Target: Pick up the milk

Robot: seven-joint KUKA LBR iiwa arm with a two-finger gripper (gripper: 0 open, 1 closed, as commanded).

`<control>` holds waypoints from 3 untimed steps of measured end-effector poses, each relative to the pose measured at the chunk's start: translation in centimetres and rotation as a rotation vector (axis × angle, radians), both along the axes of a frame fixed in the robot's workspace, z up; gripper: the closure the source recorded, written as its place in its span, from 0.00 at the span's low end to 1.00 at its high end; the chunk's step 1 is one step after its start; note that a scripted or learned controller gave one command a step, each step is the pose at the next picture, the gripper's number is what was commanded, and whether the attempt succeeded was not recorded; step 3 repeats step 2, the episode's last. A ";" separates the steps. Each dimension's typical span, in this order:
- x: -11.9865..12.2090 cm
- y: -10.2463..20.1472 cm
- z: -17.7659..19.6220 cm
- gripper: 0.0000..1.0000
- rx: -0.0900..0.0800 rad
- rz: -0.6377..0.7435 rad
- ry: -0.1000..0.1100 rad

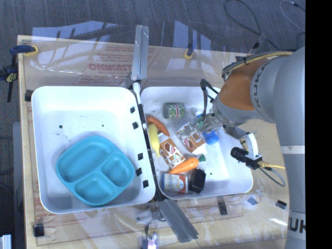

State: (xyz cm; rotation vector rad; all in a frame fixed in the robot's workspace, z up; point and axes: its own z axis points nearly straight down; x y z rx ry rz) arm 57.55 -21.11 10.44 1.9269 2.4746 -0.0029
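Observation:
In the right bin (236, 176) lies a small brown-and-white milk carton (190, 138), tilted on its side. A blue cap-like piece (211, 137) shows at its right end. The gripper (203, 123) hangs low over the carton's upper right end, at the tip of the grey arm with its orange band (239, 91). The wrist and cables cover the fingertips. A second, similar brown-and-white carton (170, 152) lies just left of the first, beside a banana (154, 139).
The right bin also holds a green can (175, 110), a red-orange pepper (157, 124), a carrot (184, 165), a labelled can (174, 182) and a black object (197, 180). A blue divided plate (94, 169) sits in the left bin (46, 108).

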 end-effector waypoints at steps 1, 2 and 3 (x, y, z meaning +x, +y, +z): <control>-6.1 4.3 8.1 1.00 0.005 0.114 0.006; -6.0 4.2 9.0 1.00 0.005 0.118 0.007; -6.0 4.2 9.0 1.00 0.005 0.118 0.007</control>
